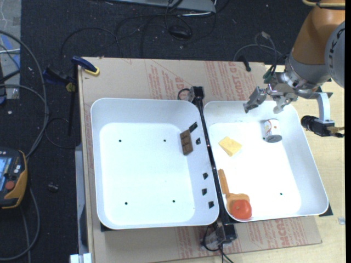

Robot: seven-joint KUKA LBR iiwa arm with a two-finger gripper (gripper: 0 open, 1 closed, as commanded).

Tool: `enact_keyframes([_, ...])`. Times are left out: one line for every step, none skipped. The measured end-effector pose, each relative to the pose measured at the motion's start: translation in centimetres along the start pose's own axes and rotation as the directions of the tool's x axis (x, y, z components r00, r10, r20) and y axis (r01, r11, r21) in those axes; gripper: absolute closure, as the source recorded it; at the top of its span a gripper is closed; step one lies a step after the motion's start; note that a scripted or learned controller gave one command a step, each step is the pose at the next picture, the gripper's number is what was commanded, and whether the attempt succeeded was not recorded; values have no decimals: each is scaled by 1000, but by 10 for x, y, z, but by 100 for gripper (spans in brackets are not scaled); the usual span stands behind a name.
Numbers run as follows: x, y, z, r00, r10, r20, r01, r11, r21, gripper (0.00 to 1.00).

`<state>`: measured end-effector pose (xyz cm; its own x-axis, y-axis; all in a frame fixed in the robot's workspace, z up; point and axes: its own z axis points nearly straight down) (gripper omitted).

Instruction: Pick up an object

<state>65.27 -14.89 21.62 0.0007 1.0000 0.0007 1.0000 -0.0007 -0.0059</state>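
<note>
right bin (307, 163): yellow block (230, 146), tomato (240, 209), cup (271, 130)

I see a yellow block (230, 146) centre-right of frame, a small white cup (271, 130) tipped over upper right, and an orange-handled red brush (236, 199) lower centre.

Blue clamp with yellow tip (85, 66) at bench corner, orange-and-black handheld unit (11, 178) on floor.

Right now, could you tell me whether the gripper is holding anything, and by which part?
Nothing is held: the gripper hangs open above the right bin, its jaws apart.
</note>
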Motion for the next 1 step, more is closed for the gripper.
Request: enact_keyframes([0,1,-3,1000,-1,1,1,1000,-6,0])
